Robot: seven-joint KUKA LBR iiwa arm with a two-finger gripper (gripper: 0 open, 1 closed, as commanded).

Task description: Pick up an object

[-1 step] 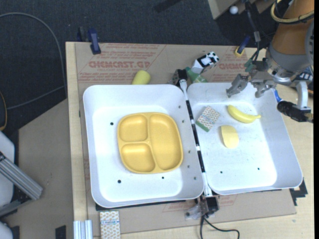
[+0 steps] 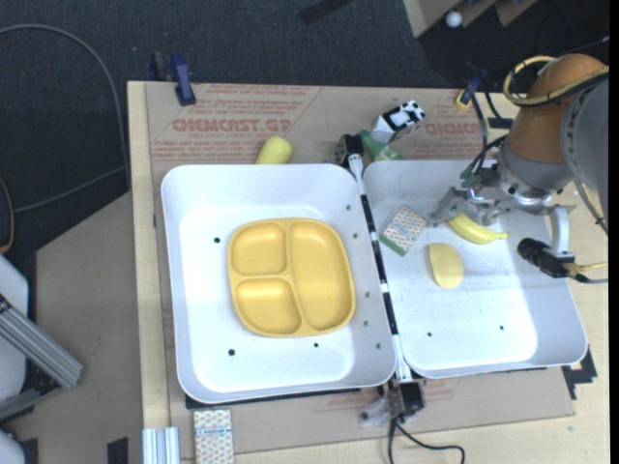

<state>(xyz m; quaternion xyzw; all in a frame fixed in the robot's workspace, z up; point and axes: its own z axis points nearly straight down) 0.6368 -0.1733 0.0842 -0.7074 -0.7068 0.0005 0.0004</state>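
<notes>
Yellow banana (image 2: 476,229) lies near the right bin's (image 2: 503,346) far edge under the gripper (image 2: 471,210); likely light, smooth plastic, best pinched across its middle.

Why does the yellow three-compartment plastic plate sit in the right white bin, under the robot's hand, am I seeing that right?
Not quite. The camera view shows the yellow three-compartment plastic plate in the left white bin, away from the hand. The hand is over the right white bin.
</notes>
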